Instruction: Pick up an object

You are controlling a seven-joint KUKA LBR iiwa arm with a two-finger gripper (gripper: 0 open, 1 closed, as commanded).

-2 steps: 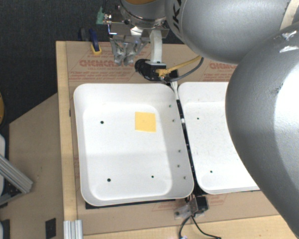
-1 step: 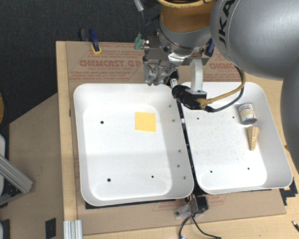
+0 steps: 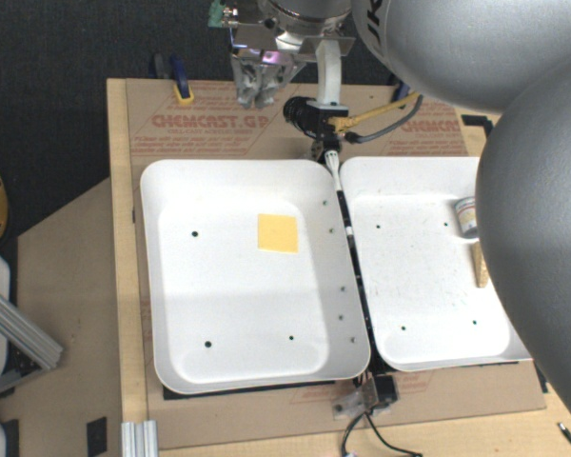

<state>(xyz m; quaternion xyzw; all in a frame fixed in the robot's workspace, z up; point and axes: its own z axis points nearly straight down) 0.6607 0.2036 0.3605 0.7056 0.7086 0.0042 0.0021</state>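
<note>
A: Desk (image 3: 124, 255) is brown board with two white bins on it. The yellow square (image 3: 278, 233) lies flat mid left bin (image 3: 171, 350).

B: Tool?

A: Tool (image 3: 258, 86) hangs above the far edge, well off the square. Can't tell its state. Looks like the approach step; next it needs to come over the square and drop.

B: Orientation?

A: Near-square, no real long axis; edges roughly parallel to the bin walls.

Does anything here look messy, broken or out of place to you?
Nothing stands out. A yellow square lies flat in the left bin. Two small things sit at the right bin's far side, partly hidden by the arm. The gripper hangs beyond the bins.
</note>
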